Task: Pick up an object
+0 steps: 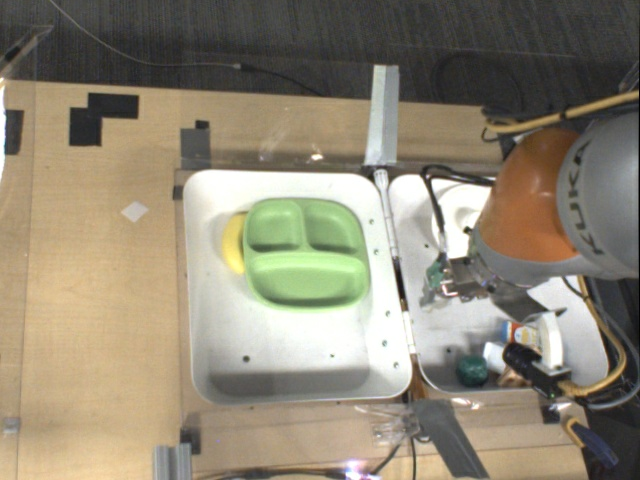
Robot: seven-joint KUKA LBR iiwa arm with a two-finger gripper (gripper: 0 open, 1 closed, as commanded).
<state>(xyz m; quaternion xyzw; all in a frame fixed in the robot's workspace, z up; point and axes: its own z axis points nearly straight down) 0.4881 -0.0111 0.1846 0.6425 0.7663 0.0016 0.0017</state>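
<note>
Reaching into the right white bin (432,368), the grey arm's gripper (447,283) hangs mid-bin; a small dark green round object (472,371) sits near its front edge.

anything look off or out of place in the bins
Only one small oddity: in the left bin, a yellow object is tucked partly under the left edge of the green divided tray, mostly hidden. Nothing looks spilled or damaged.
</note>
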